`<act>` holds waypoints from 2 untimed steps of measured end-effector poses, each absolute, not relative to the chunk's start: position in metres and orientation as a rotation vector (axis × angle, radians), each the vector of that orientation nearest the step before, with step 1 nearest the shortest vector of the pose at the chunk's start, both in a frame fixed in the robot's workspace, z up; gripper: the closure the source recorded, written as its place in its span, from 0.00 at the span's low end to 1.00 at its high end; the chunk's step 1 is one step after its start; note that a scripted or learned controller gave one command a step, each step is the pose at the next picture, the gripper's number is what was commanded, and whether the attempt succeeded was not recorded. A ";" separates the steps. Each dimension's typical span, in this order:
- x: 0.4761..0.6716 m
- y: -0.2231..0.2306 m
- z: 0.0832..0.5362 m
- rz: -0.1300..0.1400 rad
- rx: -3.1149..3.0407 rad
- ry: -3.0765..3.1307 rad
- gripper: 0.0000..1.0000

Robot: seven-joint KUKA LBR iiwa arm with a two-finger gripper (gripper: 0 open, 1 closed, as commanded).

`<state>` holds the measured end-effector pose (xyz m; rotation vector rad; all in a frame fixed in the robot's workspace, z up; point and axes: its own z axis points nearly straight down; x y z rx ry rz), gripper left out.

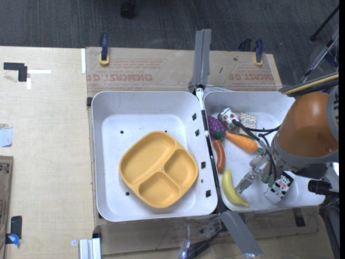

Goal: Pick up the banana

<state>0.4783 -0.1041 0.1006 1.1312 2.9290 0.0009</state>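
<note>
I see a yellow banana (232, 188), curved, lying at the front of the right bin (302, 203) near its left wall, a red sausage (219, 155) and carrot (242, 141) behind it, gripper (249, 180) just beside the banana, fingers spread, grasping nothing, yellow divided plate (158, 169) in the left bin (108, 144)

Even, fairly bright overhead light covers the scene, soft and without harsh glare. The two white bins (105, 161) look clean but slightly washed out, with faint grey shading along their inner walls. The yellow tray (158, 169) throws only a thin, soft shadow on the bin floor. The dark floor (161, 9) at the top reads dim and low in detail. The orange band (308, 125) of the arm is a little soft. Overall sharpness is moderate, with fine detail grainy.
</note>
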 end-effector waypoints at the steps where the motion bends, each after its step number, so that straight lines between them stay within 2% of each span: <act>1: 0.525 -0.001 0.192 0.000 0.976 2.985 0.00; 2: 0.526 -0.002 0.200 -0.001 0.978 2.983 1.00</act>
